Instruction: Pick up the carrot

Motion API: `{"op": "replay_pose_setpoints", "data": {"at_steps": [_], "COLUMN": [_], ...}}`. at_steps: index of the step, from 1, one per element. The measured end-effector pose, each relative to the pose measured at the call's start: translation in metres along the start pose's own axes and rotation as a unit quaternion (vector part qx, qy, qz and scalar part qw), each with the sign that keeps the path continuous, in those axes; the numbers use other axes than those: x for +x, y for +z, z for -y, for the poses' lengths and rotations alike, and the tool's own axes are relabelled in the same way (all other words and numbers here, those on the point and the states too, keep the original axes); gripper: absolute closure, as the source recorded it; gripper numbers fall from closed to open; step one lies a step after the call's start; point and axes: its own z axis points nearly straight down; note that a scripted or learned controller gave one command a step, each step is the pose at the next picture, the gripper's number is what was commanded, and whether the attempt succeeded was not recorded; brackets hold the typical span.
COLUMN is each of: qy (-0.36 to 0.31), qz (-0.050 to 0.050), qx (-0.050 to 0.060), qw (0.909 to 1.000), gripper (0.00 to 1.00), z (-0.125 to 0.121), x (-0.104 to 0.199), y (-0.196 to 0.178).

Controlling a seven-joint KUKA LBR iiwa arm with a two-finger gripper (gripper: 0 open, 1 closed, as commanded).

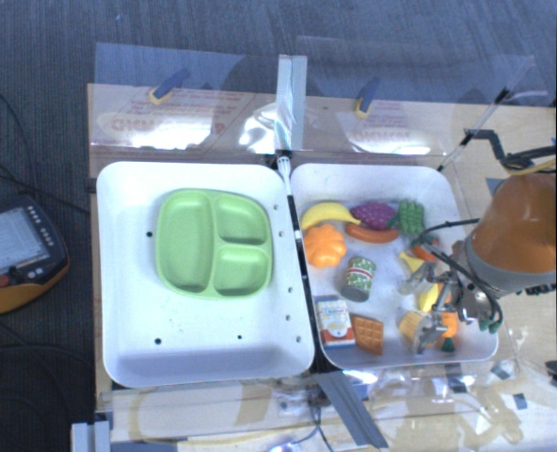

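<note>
One arm's fingers (436, 320) low in right bin (448, 191), grip unclear, carrot (373, 234) apart.

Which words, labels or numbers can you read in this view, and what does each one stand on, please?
None can be read.
The can's label: too blurred.
The small carton's printing: too blurred.
The pendant's screen: too small to read.

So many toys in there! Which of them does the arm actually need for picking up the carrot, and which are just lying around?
Needed for the job:
carrot, in the right bin
gripper, low at that bin's front right corner

Just lying about:
banana
grapes
orange pepper
can
waffle
green divided plate, in the left bin
</note>
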Motion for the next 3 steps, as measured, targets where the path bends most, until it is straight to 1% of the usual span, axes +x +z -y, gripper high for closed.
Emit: {"op": "replay_pose_setpoints", "data": {"at_steps": [1,2,3], "qy": [-0.001,-0.035,-0.034], "qz": [0.002,0.002,-0.003], "qx": [0.002,0.000,-0.001], "qw": [1.0000,0.9994,0.9994], "gripper": [1.00,1.00,0.00], "z": [-0.001,-0.060,-0.058], "x": [-0.003,-0.003,0.000], "y": [-0.010,-0.129,-0.125]}}
